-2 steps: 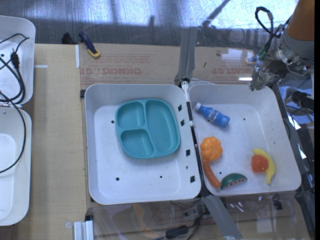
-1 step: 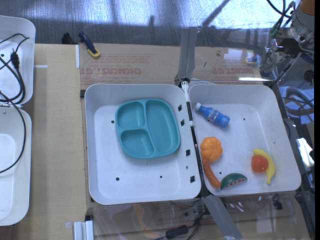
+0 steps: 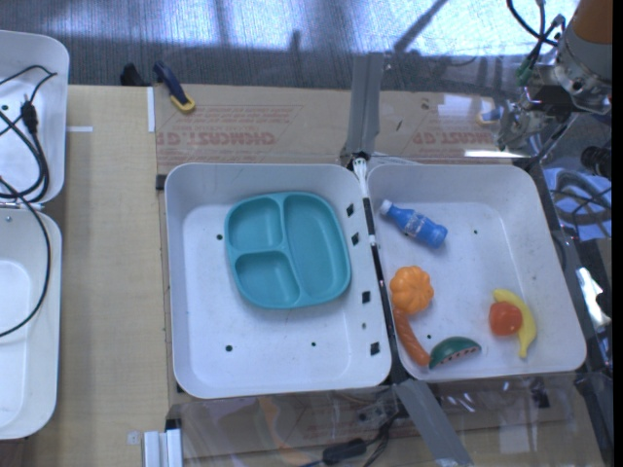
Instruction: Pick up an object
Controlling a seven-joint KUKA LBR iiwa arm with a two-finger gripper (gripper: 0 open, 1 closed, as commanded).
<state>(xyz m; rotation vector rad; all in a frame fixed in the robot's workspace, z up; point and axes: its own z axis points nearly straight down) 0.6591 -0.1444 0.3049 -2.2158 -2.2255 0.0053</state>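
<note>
The arm's wrist and its jaws point(image 3: 533, 115) sit at the upper right of the camera view, above the far right corner of the right bin point(image 3: 545, 224), over the cardboard-covered worktop point(image 3: 253, 125) rather than over the bin floor. Cables and metal parts crowd that corner, so I cannot tell whether the jaws are released or clenched; nothing is seen between them.

The right bin holds all the small toy items. A blue bottle point(image 3: 414, 223) with a white cap lies on its side near the bin's upper left. Below it, against the left wall, sits an orange pumpkin point(image 3: 411, 289), and just beneath that an orange carrot point(image 3: 410, 340) lies slanted toward the near edge. A watermelon slice point(image 3: 455, 350) rests beside the carrot's lower end, close to the near wall. Toward the right side, a red-orange tomato point(image 3: 504, 319) touches a yellow banana point(image 3: 524, 323) that curves around it.

The left bin point(image 3: 195, 339) holds a teal divided plate point(image 3: 287, 249) with three compartments, lying flat near the middle and slightly rotated.

On the worktop behind the left bin lies a small clamp point(image 3: 173, 88) with a blue and yellow handle. At the far left, white trays point(image 3: 29, 358) carry black cables point(image 3: 24, 163).
</note>
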